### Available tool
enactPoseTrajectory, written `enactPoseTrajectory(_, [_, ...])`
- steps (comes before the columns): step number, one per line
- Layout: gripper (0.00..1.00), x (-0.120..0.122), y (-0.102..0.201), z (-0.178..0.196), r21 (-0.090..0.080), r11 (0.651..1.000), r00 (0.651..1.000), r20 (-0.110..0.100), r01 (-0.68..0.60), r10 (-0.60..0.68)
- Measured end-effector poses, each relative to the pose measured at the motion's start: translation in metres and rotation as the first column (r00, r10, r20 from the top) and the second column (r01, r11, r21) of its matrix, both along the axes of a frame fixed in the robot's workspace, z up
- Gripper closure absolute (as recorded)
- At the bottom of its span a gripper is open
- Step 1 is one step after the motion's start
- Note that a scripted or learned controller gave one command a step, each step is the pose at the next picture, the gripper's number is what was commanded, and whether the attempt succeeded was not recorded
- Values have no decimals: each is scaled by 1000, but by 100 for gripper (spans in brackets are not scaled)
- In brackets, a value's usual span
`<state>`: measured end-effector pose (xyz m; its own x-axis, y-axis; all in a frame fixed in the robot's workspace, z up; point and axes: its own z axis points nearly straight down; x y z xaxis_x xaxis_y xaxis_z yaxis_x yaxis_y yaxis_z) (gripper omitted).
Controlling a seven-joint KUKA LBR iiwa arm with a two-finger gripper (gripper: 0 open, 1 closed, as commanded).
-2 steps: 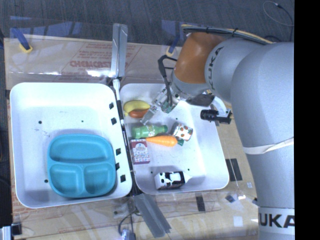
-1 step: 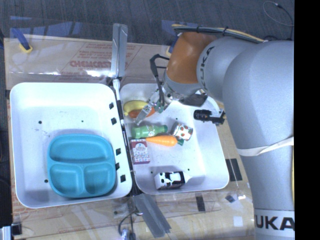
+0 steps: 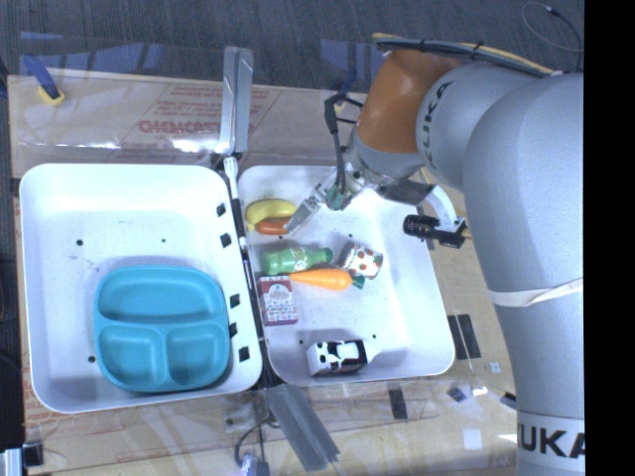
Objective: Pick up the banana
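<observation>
gripper hangs low in the right bin, fingers slightly apart, tips just beside the banana at its 3 o'clock, nothing between them. nearest lies a black-and-white toy; farther, carrot, green bottle, then banana by the bin's far-left wall.

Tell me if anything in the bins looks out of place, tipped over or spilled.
Nothing is spilled or damaged. The green bottle lies on its side in the right bin, beside the carrot. The banana sits near the divider, with the gripper right beside it.
</observation>
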<state>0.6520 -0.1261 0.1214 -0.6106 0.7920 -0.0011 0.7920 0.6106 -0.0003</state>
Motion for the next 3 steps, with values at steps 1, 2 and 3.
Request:
enactPoseTrajectory(1, [0, 0, 0, 0, 0, 1000, 1000, 0, 0, 0])
enactPoseTrajectory(2, [0, -3, 5, -31, 1, 975, 975, -5, 224, -224])
enactPoseTrajectory(3, [0, 5, -16, -6, 0, 942, 942, -2, 336, -336])
